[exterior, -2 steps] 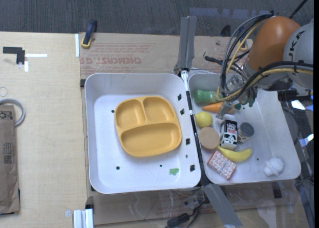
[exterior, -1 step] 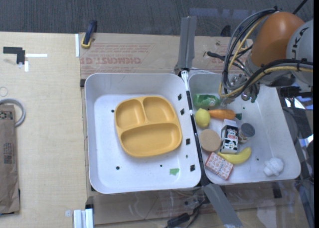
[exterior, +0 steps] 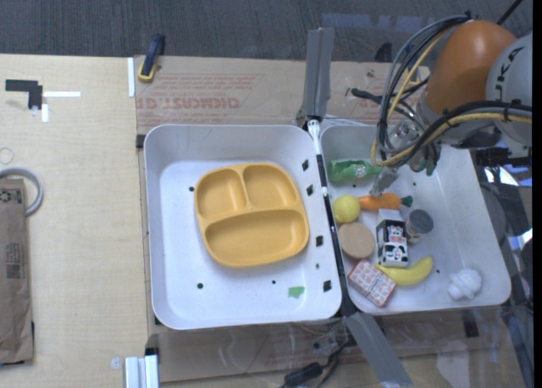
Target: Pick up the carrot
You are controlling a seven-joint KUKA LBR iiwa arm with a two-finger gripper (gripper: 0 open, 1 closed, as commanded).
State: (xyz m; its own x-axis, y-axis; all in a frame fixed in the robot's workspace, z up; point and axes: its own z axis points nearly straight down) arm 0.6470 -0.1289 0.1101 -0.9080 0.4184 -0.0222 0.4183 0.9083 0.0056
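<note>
One carrot (exterior: 380, 202) just beneath the tool (exterior: 385, 181), finger state unclear.

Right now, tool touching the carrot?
Cannot tell. In the camera view the tool overlaps the carrot's upper edge, but the slanted angle hides whether it touches or hangs just above.

We see our one arm (exterior: 500, 81) come in from the right side, up near the top corner. Its big orange round part (exterior: 470, 60) sits above the wrist, and the rest of the arm is grey. Black and yellow cables (exterior: 415, 81) loop around the wrist and hang down in front. Our claw (exterior: 385, 181) points down and a little to the left, low and thin. The cables hide much of it from us.
</note>
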